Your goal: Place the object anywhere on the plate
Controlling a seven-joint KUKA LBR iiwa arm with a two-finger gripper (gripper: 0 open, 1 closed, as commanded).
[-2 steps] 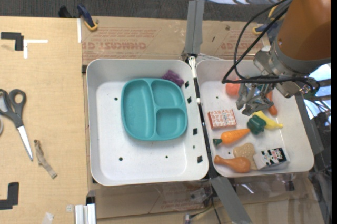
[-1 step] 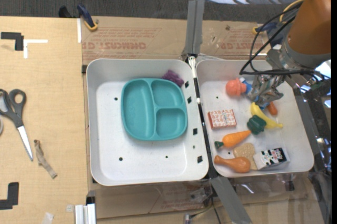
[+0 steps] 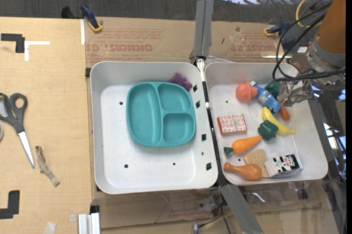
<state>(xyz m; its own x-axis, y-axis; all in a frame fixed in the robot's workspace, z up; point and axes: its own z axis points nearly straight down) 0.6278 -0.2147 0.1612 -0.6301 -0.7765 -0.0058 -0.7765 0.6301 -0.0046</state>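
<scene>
Camera view: pincer (image 3: 290, 96), grip unclear, hovers at right bin's (image 3: 313, 172) crowded far edge; teal plate (image 3: 161, 114) lies open.

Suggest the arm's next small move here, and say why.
Probably lower the tool onto one toy by the right bin's far wall, perhaps the blue bottle: the toys all lie there, and the teal plate in the left bin carries none.

Teal plate (image 3: 161, 114) in left bin (image 3: 104, 134); tool (image 3: 290, 96) perhaps over right bin (image 3: 313, 172).
</scene>
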